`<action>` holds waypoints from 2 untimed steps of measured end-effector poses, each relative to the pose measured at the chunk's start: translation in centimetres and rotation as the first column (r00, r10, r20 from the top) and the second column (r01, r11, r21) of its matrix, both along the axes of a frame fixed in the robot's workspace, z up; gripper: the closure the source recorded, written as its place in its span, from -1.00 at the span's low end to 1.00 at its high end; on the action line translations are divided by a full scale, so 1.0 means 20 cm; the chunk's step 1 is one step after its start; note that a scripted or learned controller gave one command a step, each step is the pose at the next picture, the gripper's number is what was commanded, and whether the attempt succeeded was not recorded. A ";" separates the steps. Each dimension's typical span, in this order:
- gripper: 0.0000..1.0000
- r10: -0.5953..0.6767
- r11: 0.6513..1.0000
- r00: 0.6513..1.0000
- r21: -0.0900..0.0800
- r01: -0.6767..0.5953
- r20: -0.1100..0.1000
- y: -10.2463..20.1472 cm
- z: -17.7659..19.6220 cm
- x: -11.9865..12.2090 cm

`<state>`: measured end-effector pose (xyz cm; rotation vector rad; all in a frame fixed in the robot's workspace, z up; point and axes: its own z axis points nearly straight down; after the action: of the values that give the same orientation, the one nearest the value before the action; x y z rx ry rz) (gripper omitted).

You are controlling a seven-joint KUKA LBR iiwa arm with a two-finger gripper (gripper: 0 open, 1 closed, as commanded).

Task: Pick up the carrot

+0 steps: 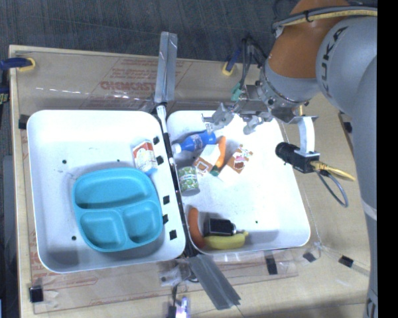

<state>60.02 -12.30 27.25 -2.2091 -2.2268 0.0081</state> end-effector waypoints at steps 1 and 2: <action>-1.00 -0.112 0.994 0.994 0.000 0.112 0.003 0.04 -0.82 0.02; -1.00 -0.072 0.997 0.997 0.000 0.072 0.004 -0.35 -0.66 -0.04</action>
<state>59.30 -19.25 14.12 -2.2899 -2.1471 0.0041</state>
